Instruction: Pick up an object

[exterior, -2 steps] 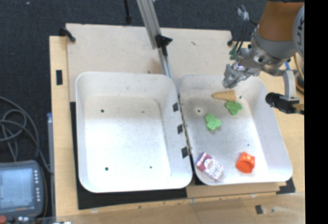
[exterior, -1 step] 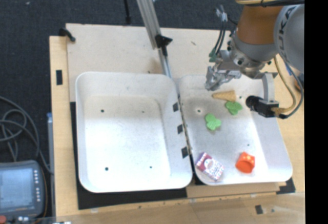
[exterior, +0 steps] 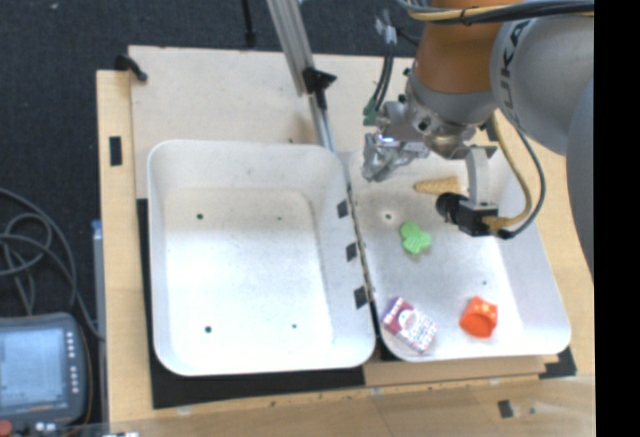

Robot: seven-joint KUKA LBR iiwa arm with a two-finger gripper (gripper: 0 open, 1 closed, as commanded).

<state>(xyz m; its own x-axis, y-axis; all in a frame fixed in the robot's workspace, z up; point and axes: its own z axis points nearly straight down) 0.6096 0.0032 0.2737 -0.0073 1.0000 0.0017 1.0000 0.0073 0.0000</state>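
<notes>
My gripper [exterior: 380, 165] hangs over the far left corner of the right bin [exterior: 520, 265], with nothing visible between its fingers. In that bin lie a green toy [exterior: 416, 239] near the middle, a tan flat piece [exterior: 436, 187] just right of the gripper, an orange object [exterior: 479, 317] near the front, and a pink and white packet [exterior: 409, 325] at the front left corner. The green toy lies below and to the right of the gripper, apart from it.
The left bin [exterior: 170, 175] stands beside the right one, sharing a middle wall. A metal pole [exterior: 290, 35] slants up behind the bins. A black cable fitting [exterior: 470, 215] hangs from the wrist over the right bin. A screen [exterior: 35, 370] sits at bottom left.
</notes>
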